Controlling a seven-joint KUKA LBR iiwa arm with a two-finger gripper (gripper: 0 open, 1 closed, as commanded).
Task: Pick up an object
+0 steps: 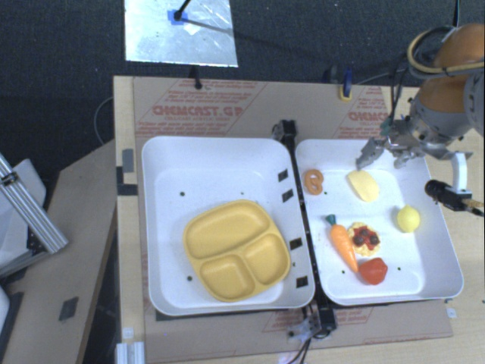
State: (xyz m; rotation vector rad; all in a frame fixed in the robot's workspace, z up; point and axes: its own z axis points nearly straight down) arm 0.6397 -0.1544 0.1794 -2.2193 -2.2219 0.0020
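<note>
In the right bin (432,279), the claw (388,155) hangs with its fingers spread and nothing between them. The yellow wedge (364,186) lies just below it, near the back wall. If the claw comes down a bit off, it could push the wedge away or bump the wall. A pretzel (313,180), carrot (343,246), lemon (408,218) and tomato (372,271) lie nearby. A tray (236,249) sits in the left bin (163,226).
</note>
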